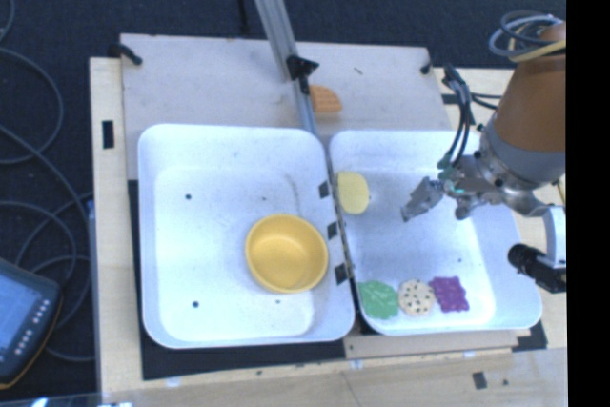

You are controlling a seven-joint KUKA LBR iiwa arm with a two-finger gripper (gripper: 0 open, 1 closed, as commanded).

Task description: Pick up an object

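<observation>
Metal pincer (422, 201), grip unclear, hovers above smooth white bin (477, 300) near round yellow disc (354, 193).

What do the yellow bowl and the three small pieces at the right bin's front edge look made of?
Yellow bowl: likely hard plastic, smooth, even colour with a soft sheen. Green piece, cookie-like piece and purple piece: probably moulded plastic or rubber toy food, matte with flat colours; too small to tell for sure.
</observation>
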